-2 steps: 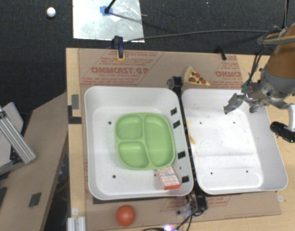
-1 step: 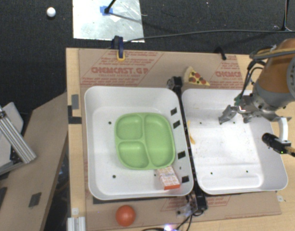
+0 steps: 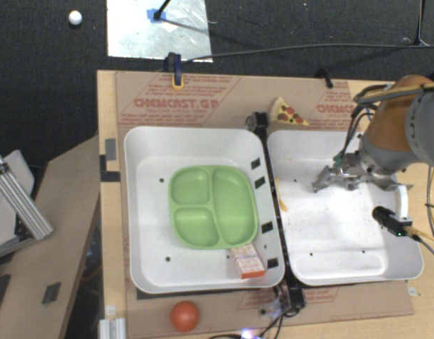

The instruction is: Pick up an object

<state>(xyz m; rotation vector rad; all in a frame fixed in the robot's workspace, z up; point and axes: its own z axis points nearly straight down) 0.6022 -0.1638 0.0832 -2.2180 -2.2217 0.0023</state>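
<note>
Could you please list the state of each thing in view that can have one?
Green divided plate: flat in left bin, upright.
Small box: lying flat by the plate's near edge.
Pizza slice toy: on the board behind the bins.
Orange ball: on the board, outside the bins.
Pincer: over right bin, holding nothing visible.

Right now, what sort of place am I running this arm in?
Likely a lab bench for robot picking trials: two white bins side by side on protective board, toy items like a green divided plate, and the gripper.
</note>
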